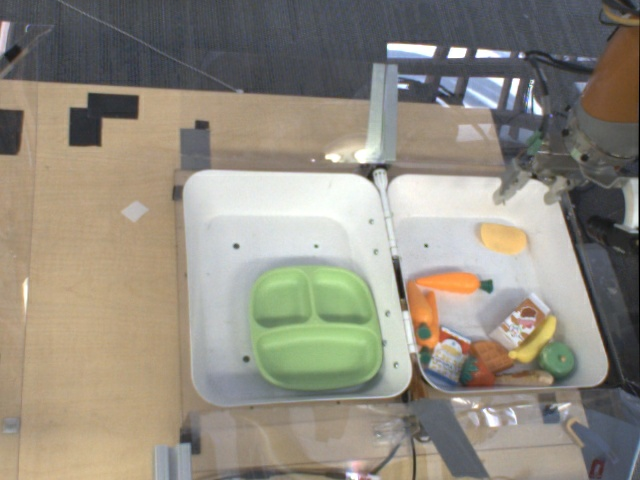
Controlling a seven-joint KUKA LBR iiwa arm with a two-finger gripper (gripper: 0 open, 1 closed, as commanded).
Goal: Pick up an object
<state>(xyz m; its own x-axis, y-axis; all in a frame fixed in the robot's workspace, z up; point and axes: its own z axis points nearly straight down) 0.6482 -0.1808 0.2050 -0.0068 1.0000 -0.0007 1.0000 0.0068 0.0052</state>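
On the bench, two white bins are sitting side by side. The left bin [215,218] is holding a green divided plate [316,326]. The right bin [440,218] is holding a toy carrot [452,283], a yellow piece [503,238], a banana [534,339] and small cartons. The gripper [528,190] is hanging over that bin's far right corner, fingers spread, gripping nothing.
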